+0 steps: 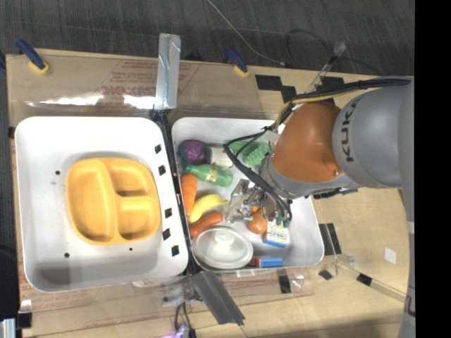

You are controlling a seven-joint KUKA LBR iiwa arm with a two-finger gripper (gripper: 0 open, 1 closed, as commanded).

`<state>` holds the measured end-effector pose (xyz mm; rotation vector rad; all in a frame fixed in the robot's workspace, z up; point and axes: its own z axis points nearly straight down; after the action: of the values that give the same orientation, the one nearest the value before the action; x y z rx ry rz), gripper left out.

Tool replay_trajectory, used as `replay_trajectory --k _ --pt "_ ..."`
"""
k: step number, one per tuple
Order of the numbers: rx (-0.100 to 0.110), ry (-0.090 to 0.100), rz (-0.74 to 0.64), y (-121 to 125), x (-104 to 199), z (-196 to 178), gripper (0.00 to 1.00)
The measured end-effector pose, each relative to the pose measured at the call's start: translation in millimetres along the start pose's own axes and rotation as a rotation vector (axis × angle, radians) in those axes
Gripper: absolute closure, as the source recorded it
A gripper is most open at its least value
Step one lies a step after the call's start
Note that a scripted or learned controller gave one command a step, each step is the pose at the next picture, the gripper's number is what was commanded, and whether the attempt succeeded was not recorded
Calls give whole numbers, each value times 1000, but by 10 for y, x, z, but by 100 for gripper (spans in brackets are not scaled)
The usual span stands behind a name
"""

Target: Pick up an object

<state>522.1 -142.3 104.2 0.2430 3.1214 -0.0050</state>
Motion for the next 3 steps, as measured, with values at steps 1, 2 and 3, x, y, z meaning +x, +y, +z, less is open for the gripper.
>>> replay_trajectory --k 1,2,3 --pt "0 0 0 2 0 1 0" --pt "0 -4 -8 14 -20 -108 100" --pt "-1 2 39 15 -408 -1209 100"
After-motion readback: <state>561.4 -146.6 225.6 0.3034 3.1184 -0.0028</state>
